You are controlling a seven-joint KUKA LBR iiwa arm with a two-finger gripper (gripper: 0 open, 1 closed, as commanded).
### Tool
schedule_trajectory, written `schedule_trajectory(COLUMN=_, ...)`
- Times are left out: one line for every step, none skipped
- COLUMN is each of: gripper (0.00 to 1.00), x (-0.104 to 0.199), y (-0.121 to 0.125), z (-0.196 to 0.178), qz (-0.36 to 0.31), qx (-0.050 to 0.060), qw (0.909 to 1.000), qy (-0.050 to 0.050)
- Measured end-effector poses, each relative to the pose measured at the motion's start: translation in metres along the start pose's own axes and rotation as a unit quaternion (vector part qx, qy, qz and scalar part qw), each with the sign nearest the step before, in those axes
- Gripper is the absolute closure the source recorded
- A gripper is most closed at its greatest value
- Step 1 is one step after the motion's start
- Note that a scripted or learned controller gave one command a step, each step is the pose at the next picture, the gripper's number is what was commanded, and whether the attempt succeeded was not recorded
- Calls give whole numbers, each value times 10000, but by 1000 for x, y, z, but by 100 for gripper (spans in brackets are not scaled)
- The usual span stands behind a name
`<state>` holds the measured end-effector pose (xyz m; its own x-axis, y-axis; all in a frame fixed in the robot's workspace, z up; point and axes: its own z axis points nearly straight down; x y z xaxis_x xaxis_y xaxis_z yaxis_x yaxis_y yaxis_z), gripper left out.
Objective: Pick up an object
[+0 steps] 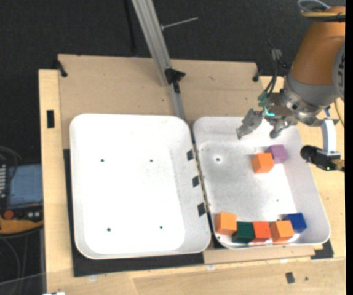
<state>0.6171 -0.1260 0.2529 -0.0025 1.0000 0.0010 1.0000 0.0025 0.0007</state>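
Note:
My gripper [264, 126] hangs over the back part of the right bin [238, 189], its two grey fingers spread apart with nothing between them. Just below and to the right of it lie an orange block [262, 163] and a small purple block [278, 152], side by side on the bin floor. Along the bin's front wall sits a row of blocks: orange [226, 222], dark green [245, 231], orange-red [261, 230], orange [281, 230] and blue [296, 221].
The left bin [133, 183] adjoins the right one at a hinge-like seam. A slanted metal rail [158, 48] rises from between the bins toward the back. A black fitting [318, 155] sits at the right bin's far right rim.

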Motion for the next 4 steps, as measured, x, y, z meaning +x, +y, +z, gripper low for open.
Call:
schedule_trajectory(gripper=0, x=-6, y=-10, z=50, qz=22, qx=27, qw=10000, qy=-14)
schedule_trajectory(gripper=0, x=-4, y=-5, z=110, qz=36, qx=27, qw=10000, qy=-13)
schedule_trajectory(gripper=0, x=-6, y=-4, z=158, qz=34, qx=3, qw=10000, qy=-22)
schedule_trajectory(gripper=100, x=-5, y=-3, z=144, qz=69, qx=-28, qw=10000, qy=-8)
